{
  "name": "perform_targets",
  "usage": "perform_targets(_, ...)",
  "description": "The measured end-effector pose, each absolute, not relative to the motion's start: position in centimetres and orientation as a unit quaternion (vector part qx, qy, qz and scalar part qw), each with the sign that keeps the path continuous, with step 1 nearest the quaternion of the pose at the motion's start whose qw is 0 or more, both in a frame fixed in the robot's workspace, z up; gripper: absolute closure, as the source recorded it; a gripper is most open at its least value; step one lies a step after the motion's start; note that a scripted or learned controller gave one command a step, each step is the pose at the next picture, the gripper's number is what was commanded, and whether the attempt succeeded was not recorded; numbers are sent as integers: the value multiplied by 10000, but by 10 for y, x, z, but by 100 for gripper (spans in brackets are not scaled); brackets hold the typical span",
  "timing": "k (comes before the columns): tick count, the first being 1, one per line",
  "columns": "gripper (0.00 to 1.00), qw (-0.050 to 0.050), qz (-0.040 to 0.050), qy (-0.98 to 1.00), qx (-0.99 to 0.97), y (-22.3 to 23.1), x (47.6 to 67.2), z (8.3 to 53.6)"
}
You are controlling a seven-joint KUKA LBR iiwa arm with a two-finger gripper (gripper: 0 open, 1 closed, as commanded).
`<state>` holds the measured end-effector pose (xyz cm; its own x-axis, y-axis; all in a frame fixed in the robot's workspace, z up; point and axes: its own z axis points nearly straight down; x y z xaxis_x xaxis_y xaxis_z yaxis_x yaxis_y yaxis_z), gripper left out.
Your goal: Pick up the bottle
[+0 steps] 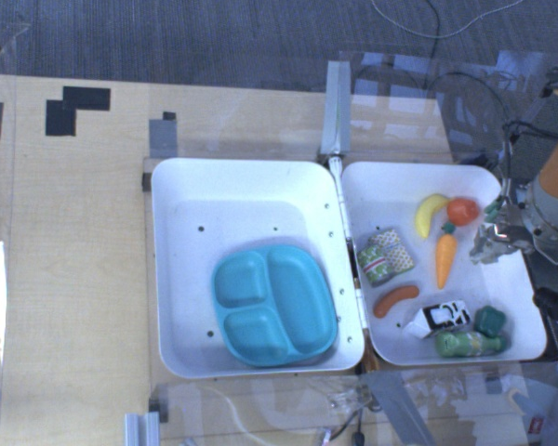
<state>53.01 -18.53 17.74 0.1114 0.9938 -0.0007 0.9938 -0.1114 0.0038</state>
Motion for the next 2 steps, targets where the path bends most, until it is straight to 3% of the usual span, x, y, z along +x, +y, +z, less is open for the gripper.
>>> perform_targets(1, 0, 16, 9, 6667, 7453, -185, 530, 177)
perform_targets(2, 0, 24, 39, 5019, 8649, -127, 518, 89)
